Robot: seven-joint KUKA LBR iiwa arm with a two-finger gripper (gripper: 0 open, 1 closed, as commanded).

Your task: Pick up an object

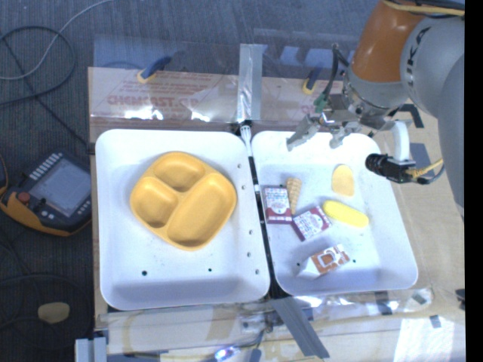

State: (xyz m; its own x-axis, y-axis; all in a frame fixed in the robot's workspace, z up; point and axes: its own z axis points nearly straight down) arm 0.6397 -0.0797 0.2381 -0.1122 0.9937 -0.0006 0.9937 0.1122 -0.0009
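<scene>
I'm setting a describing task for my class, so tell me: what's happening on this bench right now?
A grey and orange robot arm reaches in from the right, its gripper hanging open over the far edge of the right bin with nothing between its fingers. Below it lie small items: a yellow wedge, a yellow oblong piece, a cone and three packets. The left bin holds a yellow divided tray. Nothing is picked up yet.

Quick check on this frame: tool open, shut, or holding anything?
Tool: open, fingers spread, nothing between them; it hangs over the back edge of the right bin, above the loose items.
</scene>
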